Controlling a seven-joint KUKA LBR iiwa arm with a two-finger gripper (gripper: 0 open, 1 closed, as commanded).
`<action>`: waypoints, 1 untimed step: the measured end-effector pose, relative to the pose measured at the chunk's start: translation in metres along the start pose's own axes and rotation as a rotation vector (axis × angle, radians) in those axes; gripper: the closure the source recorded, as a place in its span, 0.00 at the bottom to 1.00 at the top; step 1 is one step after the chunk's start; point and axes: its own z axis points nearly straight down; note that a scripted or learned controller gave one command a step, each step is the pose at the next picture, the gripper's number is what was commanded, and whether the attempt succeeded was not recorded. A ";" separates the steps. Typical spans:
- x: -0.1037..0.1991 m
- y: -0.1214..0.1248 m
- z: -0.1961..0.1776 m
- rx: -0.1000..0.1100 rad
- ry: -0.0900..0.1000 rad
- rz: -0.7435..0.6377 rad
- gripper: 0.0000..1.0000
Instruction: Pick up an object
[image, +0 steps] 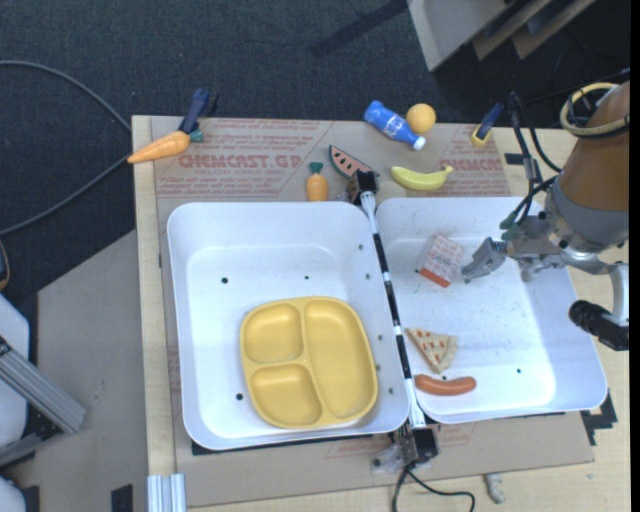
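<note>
The right bin (560, 395) holds three things. A small white and orange packet (440, 259) lies near its back left, a toy pizza slice (432, 349) sits by the left wall, and a red sausage (445, 384) lies in front of that. My gripper (484, 262) hangs low over the right bin, just right of the packet, at the end of the grey and orange arm (590, 190). Nothing shows held in it. A yellow divided plate (307, 360) lies in the left bin (200, 250).
Toys lie on the board behind the bins: a carrot (158, 148), a watermelon slice (345, 160), a small orange piece (317, 186), a banana (420, 178), a blue bottle (392, 124) and an orange ball (421, 117). Blue clips (487, 122) hold the board.
</note>
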 end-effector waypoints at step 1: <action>0.035 -0.035 0.097 0.002 0.001 0.001 0.00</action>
